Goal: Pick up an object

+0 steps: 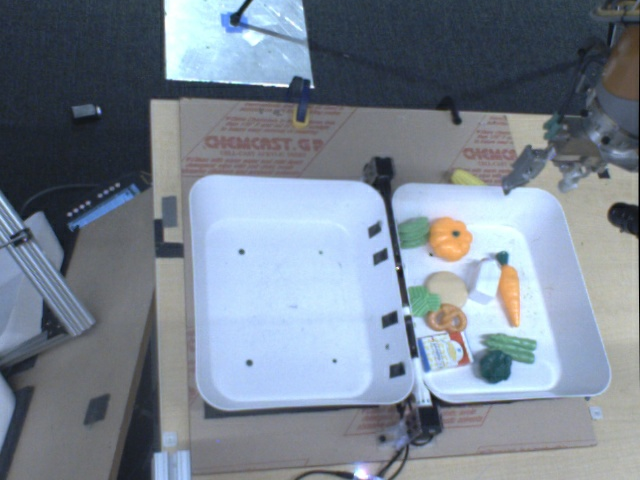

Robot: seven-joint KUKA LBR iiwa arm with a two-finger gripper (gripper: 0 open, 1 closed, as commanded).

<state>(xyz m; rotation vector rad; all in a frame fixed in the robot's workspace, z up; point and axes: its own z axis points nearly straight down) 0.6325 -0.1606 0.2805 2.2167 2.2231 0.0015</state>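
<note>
With the pincer spread open and holding nothing above the right bin's far corner, a descent here could strike that rim, missing the carrot.

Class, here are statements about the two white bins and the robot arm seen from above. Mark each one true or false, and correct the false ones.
1. The carrot lies in the right bin. True.
2. The end effector holds the pumpkin. False: the pumpkin lies in the right bin, apart from it.
3. The broccoli sits near the right bin's front edge. True.
4. The pretzel lies in the left bin. False: it is in the right bin.
</note>
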